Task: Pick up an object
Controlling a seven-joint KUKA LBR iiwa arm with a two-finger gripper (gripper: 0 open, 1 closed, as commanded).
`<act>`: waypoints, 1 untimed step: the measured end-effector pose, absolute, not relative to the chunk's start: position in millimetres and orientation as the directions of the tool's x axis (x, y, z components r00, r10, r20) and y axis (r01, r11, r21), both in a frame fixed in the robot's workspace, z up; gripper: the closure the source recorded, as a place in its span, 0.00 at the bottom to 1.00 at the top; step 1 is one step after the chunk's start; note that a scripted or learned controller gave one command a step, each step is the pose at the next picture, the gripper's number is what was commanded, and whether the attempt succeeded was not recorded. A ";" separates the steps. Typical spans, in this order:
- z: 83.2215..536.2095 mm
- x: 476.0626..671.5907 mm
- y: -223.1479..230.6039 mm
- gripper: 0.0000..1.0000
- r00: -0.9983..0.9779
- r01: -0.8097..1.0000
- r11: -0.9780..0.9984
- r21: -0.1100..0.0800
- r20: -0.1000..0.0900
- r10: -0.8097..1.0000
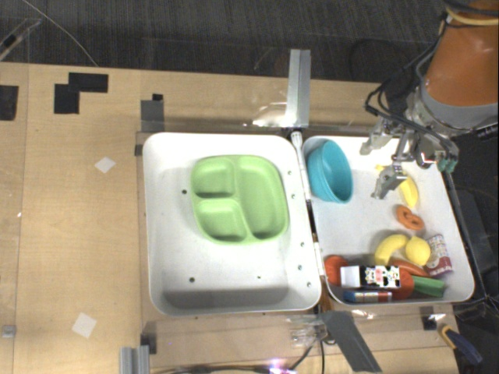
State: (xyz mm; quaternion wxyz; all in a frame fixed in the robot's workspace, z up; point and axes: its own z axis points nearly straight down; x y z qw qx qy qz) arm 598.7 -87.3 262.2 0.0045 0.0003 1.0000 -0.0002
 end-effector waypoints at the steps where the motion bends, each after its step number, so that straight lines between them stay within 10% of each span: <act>1: 96.3 559.0 -135.6 0.00 -1.000 -0.006 1.000 -0.001 -0.006 -0.006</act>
